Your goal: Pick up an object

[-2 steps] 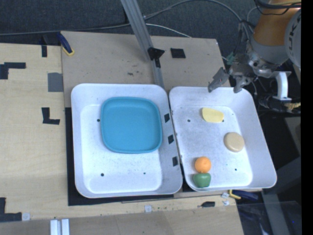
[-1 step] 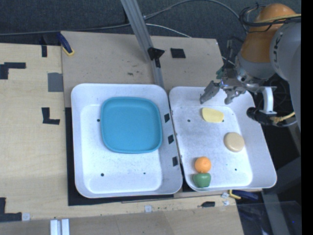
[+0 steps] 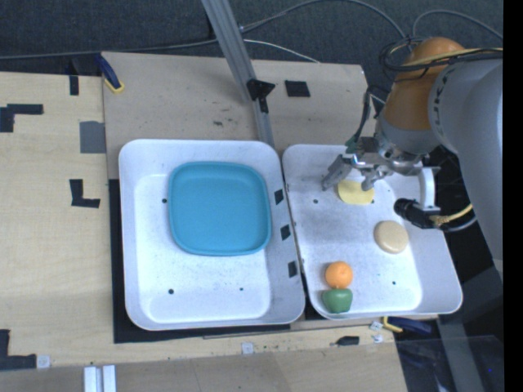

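Observation:
My gripper [image 3: 346, 183] hangs at the far end of the right bin [image 3: 310, 219], open, with its fingers spread wide. A flat pale yellow piece [image 3: 356, 193] lies on the bin floor just under the right finger, partly covered by it. Nothing is gripped between the fingers. A beige round object [image 3: 391, 237] rests to the right in the middle of the same bin. Near the front edge an orange ball [image 3: 338, 273] sits touching a green object [image 3: 337, 300].
The left bin [image 3: 139, 219] holds a blue square plate [image 3: 219, 207]. A grey metal pole [image 3: 237, 51] slants across the bench behind the bins. Black cables [image 3: 421, 213] hang by the arm on the right.

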Tool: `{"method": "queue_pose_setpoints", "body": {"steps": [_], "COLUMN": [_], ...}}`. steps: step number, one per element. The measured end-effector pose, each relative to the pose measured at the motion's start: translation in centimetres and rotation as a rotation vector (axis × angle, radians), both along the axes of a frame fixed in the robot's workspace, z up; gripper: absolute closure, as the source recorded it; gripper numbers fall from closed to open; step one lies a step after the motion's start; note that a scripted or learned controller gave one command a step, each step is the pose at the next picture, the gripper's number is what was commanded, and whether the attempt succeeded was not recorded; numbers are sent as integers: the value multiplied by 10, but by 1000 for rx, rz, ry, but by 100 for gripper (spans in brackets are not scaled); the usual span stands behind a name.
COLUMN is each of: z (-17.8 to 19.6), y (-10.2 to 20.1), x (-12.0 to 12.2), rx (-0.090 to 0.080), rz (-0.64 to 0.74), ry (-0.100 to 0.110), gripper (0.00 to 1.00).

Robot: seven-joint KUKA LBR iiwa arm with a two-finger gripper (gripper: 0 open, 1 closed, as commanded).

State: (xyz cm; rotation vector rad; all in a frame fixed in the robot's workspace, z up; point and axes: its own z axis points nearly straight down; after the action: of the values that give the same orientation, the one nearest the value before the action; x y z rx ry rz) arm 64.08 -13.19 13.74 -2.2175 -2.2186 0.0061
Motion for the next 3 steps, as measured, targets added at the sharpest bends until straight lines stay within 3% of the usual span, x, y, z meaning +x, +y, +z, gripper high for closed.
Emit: {"method": "queue_pose_setpoints", "body": {"steps": [1,2,3], "z": [-48,-36,6], "y": [0,0,3], "x": [0,1,4], "rx": [-2,-2,-1], "rz": [0,1,0], "ry": [-7,-10,-9], "gripper": [0,100,100]}}
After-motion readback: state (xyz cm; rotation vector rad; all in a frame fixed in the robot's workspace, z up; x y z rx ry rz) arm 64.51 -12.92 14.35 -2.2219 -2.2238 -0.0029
